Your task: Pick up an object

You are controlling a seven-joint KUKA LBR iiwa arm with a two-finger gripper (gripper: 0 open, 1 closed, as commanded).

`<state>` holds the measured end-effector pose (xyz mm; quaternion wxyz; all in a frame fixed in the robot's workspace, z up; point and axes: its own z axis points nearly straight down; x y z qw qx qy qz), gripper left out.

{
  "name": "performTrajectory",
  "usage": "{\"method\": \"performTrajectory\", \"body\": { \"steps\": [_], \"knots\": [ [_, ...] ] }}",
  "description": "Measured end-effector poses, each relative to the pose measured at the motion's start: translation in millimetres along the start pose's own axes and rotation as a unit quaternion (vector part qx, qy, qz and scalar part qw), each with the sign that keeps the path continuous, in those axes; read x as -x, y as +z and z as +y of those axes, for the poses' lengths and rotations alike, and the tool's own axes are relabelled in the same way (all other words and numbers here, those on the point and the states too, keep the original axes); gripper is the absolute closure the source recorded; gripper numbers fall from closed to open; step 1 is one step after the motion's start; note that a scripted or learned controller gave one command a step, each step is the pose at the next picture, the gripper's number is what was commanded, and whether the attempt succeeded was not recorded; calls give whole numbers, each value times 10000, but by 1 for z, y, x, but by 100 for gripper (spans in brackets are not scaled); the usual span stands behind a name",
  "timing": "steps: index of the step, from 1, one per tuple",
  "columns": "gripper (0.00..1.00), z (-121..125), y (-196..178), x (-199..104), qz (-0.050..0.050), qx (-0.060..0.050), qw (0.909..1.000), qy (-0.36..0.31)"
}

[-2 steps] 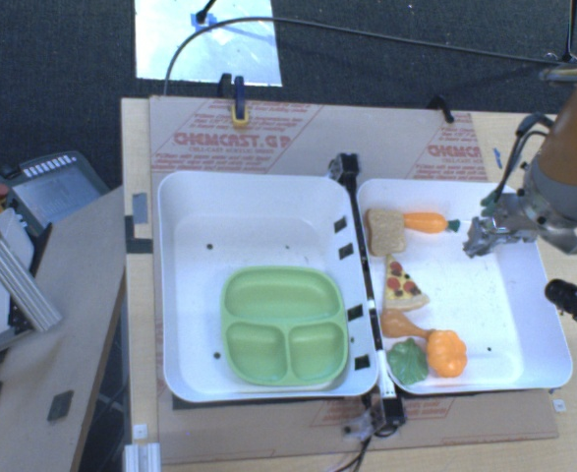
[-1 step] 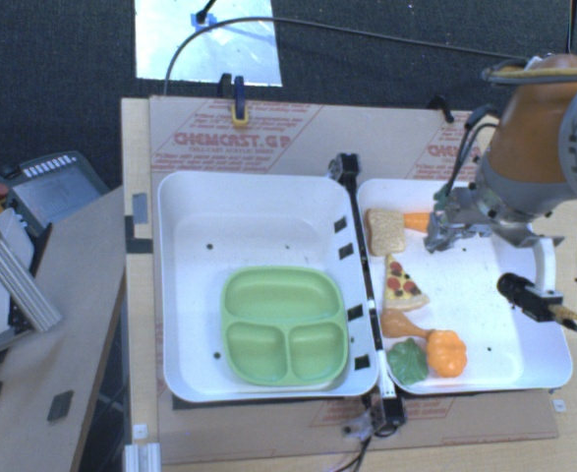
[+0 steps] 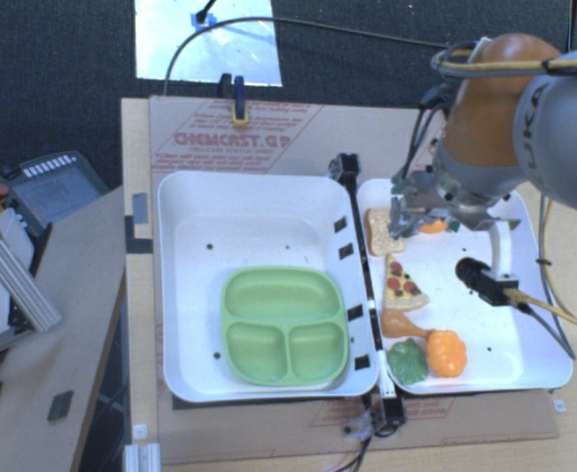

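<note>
Reaching in from the right, I hang my gripper low over the back left part of the right bin, just beside the toast. My own wrist and grey arm cover it from above, so I cannot tell whether it is released or clenched, and nothing shows clearly grasped in it. A small orange piece peeks out right at the gripper; too much of it is hidden for me to name it or to say whether it touches me. My arm also blocks the bin's back right corner.

The things to pick lie in a line down the left side of this bin. The toast is half tucked under my gripper against the left wall. In front of it lies a pizza slice, then a tan drumstick. At the front sit a green vegetable and an orange one, touching each other; their exact kind is hard to make out.

The left bin holds a green tray with three compartments, lying flat near the front.
</note>
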<state>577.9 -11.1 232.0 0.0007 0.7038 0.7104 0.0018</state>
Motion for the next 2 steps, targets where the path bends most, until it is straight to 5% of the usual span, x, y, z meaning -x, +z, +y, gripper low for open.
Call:
{"method": "performTrajectory", "body": {
  "steps": [2],
  "knots": [
    [100,21,1,-100,-1,-6,10000,3]
  ]
}}
